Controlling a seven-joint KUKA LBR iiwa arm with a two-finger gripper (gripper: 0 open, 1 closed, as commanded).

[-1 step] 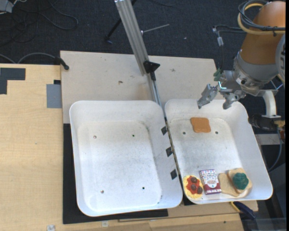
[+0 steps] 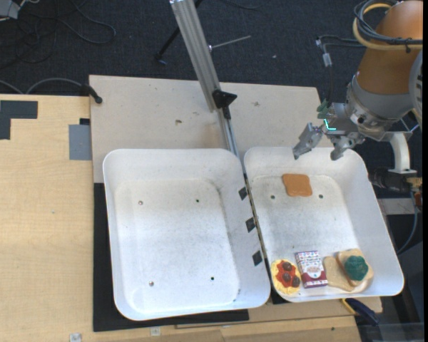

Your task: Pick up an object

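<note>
My gripper (image 2: 319, 146) hangs over the far rim of the right bin (image 2: 364, 191), its two fingers spread apart and open with nothing between them. An orange-brown flat piece (image 2: 297, 184) lies in that bin, just below and left of the gripper. Along the bin's near edge sit a round pizza-like toy (image 2: 286, 276), a small red and white box (image 2: 311, 268), and a tan piece with a green lump on top (image 2: 352, 268).
The left bin (image 2: 128, 191) sits beside the right one, separated by a ridge with black clips (image 2: 250, 223). A slanted aluminium rail (image 2: 203, 63) rises behind the bins. The wooden tabletop (image 2: 36, 212) extends left.
</note>
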